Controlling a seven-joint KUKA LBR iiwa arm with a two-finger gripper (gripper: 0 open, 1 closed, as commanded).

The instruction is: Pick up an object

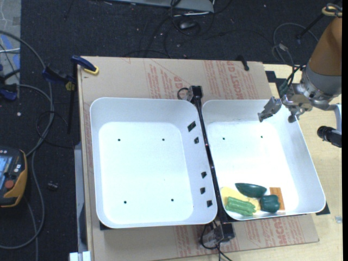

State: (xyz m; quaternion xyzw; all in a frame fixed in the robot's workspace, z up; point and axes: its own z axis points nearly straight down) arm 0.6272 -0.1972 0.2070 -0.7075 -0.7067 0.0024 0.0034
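Note:
Several small objects lie in the near corner of the right bin (298, 145): a dark green rounded piece (250, 189), a bright green ridged piece (240, 205), a teal block (269, 203), an orange strip (277, 192) and something yellow (231, 193) beneath them. My gripper (281, 110) hangs over the far right corner of that bin, well away from the pile. Its two fingers are spread apart with nothing between them.
The left bin (103, 145) sits beside the right one, with a black divider strip (204, 145) between them. Both rest on a cardboard sheet (163, 75). A blue and yellow clamp (84, 64) sits at the sheet's far left corner. Cables cover the dark floor.

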